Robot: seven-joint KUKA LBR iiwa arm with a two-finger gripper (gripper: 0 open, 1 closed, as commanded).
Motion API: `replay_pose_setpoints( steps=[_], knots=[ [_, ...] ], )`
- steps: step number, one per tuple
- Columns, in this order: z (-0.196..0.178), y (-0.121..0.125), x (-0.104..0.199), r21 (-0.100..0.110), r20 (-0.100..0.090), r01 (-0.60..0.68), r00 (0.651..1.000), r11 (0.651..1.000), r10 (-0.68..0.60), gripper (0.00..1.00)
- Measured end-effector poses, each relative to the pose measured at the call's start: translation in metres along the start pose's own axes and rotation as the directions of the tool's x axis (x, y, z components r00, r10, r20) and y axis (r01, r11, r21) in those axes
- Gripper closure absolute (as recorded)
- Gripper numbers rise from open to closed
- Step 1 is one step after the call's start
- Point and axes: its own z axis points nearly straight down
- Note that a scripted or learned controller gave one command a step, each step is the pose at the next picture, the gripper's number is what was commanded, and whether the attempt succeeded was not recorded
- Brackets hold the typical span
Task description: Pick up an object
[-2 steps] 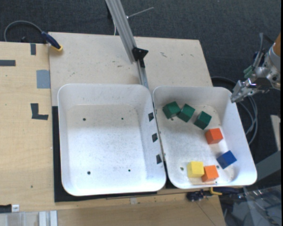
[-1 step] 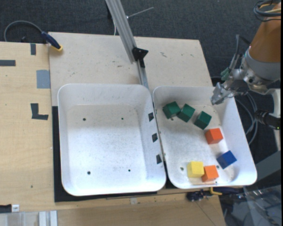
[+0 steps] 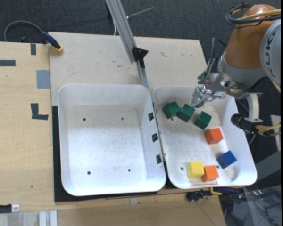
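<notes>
My gripper [image 3: 199, 98] hangs over the upper part of the right bin [image 3: 240, 140], right of centre in the frame, its tip just above three green blocks. Nothing sits between my fingers that I can make out, and I cannot tell how they stand.

The green blocks lie in a row below my tip: one [image 3: 170, 110] to the left, a middle one [image 3: 186, 112] touching it, and a third [image 3: 203, 120] just beside, lower right. Further down the same bin an orange block [image 3: 213, 135] lies alone, then a blue block [image 3: 226, 158] near the right wall. At the bin's lower end a yellow block [image 3: 195, 168] touches a second orange block [image 3: 210, 173].

The left bin [image 3: 66, 126] sits side by side with the right one, rims touching. A metal pole [image 3: 125, 27] slants from the top of the frame to the seam between them.
</notes>
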Motion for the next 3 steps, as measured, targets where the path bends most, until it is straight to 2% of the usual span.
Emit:
replay_pose_setpoints(
  steps=[1, 2, 3],
  knots=[
    [0.001, -0.006, 0.046, 0.000, 0.000, -0.001, 1.000, 1.000, 0.001, 1.00],
    [0.015, 0.000, 0.099, 0.002, 0.001, -0.001, 1.000, 1.000, 0.001, 1.00],
    [0.024, -0.001, 0.162, 0.002, 0.000, 0.001, 1.000, 1.000, -0.001, 1.00]
  ],
)
